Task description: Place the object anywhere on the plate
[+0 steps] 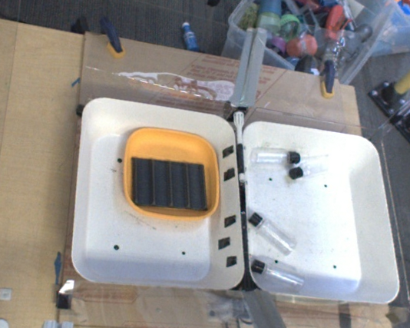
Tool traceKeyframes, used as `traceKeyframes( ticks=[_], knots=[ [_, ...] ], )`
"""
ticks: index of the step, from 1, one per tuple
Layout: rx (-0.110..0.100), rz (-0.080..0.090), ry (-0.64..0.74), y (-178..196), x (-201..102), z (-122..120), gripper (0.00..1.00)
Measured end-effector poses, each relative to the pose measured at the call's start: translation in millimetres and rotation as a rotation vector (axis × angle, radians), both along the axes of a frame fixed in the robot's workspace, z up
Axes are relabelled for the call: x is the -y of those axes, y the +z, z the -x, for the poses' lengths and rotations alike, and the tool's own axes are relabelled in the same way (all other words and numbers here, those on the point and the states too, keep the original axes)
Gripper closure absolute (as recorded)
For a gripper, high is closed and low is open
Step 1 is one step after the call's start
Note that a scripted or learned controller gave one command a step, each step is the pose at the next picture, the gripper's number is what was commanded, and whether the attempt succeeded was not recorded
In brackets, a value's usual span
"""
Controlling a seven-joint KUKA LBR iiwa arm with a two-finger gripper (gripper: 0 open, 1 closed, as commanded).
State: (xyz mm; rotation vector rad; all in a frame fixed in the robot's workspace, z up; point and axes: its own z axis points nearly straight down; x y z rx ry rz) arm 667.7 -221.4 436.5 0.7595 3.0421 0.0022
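Already the black ridged block (pixel 169 184) lay flat inside the orange plate (pixel 140 141), left of centre in the frame, within the left bin (pixel 97 250). By my reading the placing step looked finished. Whether the claw was released or clenched could not be told. If another object was wanted, the next move called for gripping a slim, round clear vial (pixel 271 233) in the right bin (pixel 351 223)

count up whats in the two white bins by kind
Orange plate, left bin: 1
Black ridged block on the plate: 1
Clear vials with black caps, right bin: 4 ()
Total: 6
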Motion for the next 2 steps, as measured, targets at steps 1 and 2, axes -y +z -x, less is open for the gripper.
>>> traceKeyframes(
  ticks=[1,2],
  knots=[
    [-0.002,-0.001,-0.016,0.5,0.3,8.4,1.0],
    [0.0,-0.001,-0.023,0.1,1.3,7.7,1.0]
  ],
)
